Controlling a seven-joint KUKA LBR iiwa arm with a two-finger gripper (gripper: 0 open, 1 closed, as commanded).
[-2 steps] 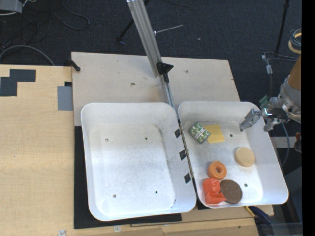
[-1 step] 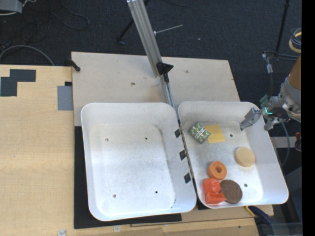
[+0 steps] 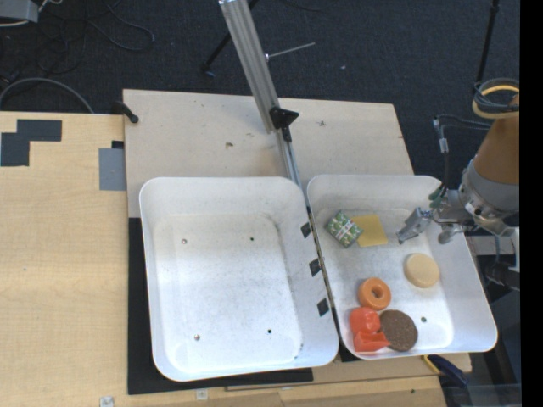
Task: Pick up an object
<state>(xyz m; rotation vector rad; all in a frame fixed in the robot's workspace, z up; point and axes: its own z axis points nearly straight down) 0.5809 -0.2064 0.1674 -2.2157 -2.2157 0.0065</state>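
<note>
**Gripper over the right bin, nothing in it**

The left bin point(image 3: 221, 278) fills the middle of the frame. The right bin point(image 3: 399, 195) holds all the objects: a green patterned block point(image 3: 344, 227) touching a yellow slab point(image 3: 372, 231) near its upper left, an orange ring point(image 3: 374, 293) in the centre, a red block point(image 3: 366, 329) touching a brown disc point(image 3: 398, 330) at the bottom, and a pale round disc point(image 3: 422, 270) to the right.

The gripper point(image 3: 431, 225) hangs at the bin's upper right with its fingers spread apart, clasping nothing.

The pale disc lies nearest, just below. It looks flat and smooth, so the fingers could slide off or push it along the floor. No writing is legible.
</note>
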